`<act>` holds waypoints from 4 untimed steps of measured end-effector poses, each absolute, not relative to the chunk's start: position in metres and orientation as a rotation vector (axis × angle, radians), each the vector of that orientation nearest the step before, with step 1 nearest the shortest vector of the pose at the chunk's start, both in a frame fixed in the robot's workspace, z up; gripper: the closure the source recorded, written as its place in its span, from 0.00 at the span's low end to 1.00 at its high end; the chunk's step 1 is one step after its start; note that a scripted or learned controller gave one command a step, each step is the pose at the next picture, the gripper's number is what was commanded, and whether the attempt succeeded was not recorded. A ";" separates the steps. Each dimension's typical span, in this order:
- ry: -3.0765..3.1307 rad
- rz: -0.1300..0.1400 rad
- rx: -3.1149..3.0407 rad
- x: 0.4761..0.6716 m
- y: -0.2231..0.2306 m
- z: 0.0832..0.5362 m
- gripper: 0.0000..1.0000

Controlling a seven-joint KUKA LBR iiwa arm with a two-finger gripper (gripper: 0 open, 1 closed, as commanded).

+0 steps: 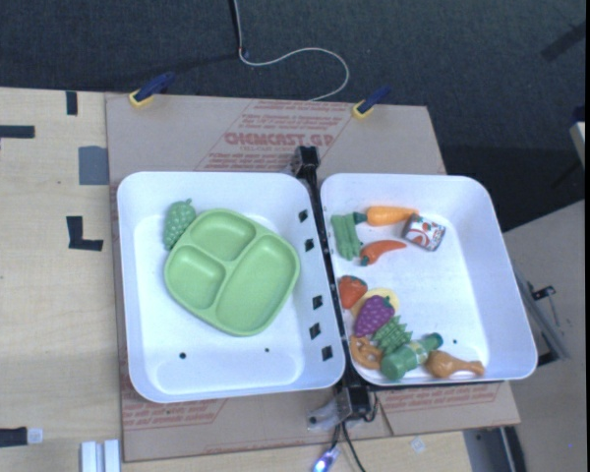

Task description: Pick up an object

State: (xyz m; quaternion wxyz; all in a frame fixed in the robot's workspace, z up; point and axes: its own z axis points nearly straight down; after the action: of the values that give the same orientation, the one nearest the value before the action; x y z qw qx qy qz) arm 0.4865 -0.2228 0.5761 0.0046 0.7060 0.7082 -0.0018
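Note:
The right bin [472, 264] holds a scatter of toy food along its left side and front. An orange carrot [388, 214] lies at the back beside a small red and white can [424, 232]. Below them sit green beans [345, 234] and an orange pepper [382, 251]. Further forward are a red tomato [352, 290], a purple grape bunch [372, 315], a green leafy piece [393, 334], a green vegetable [409, 357] and a tan piece [452, 366]. In the left bin [152, 362] a green divided plate [232, 271] rests with a green grape bunch [179, 222] at its back left.
Both bins stand on a cardboard sheet [275, 136] held by clips at the back. A white cable [275, 57] loops over the dark floor behind. Black clips run along the seam between the bins [320, 264].

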 end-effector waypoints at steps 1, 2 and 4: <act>2.218 -0.007 2.210 0.487 -0.223 0.586 1.00; 2.217 -0.008 2.208 0.488 -0.222 0.596 1.00; 2.216 -0.009 2.203 0.489 -0.221 0.617 1.00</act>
State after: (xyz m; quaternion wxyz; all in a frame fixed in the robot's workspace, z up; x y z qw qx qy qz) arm 0.4892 -0.2212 0.6169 0.0083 0.7050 0.7091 -0.0028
